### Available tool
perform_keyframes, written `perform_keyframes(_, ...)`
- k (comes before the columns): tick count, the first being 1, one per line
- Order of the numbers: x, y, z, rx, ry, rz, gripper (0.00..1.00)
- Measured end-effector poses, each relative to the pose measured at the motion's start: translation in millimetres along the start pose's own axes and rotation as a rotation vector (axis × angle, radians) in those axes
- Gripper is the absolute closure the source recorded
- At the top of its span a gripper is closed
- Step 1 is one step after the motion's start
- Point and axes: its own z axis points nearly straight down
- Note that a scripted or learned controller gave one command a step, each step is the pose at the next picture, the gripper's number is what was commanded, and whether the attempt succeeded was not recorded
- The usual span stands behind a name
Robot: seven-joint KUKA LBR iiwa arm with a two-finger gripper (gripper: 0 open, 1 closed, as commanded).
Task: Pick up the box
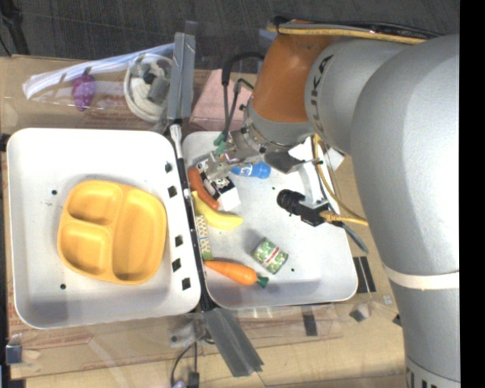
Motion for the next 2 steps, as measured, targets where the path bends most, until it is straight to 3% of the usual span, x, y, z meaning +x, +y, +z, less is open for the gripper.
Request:
perform_keyframes(1, -22, -62, -27, 0.001, 0.000, -0.363, 1.00)
perform_keyframes(2, -1, -19, 3, 0.003, -0.001, -0.335, 1.00)
